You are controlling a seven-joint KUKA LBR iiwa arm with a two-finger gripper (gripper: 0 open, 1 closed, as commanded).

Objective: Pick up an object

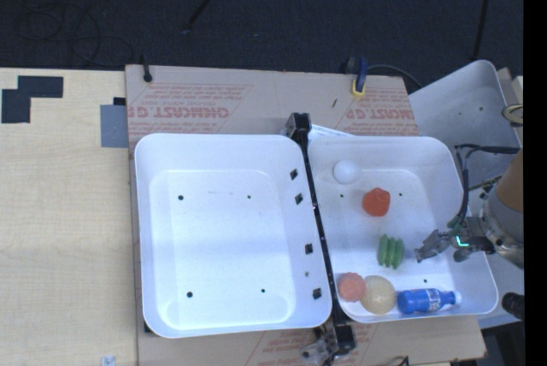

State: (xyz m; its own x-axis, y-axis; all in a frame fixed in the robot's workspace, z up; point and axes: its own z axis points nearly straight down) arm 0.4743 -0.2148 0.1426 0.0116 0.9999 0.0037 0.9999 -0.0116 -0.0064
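Front edge of the right bin (pixel 444 152) carries three things in a row, left to right: one pink ball (pixel 350 286), one cream ball (pixel 379 294) touching it, one blue bottle (pixel 426 301) lying on its side toward the front right corner. Left bin (pixel 145 185), white and shallow, sits just beside the right one, with a black divider strip (pixel 309 219) between them. Both bins rest on printed cardboard (pixel 256 103) over a pale wood bench (pixel 60 227); dark floor with cables behind. Right bin, further back: one white ball (pixel 346 172) near the back edge, one red-orange lumpy object (pixel 376 203) at centre, one green ribbed object (pixel 391 251) in front of it. Gripper (pixel 434 246) reaches in over the right bin's right edge, just right of the green object, not touching it; fingers apart, nothing between them.
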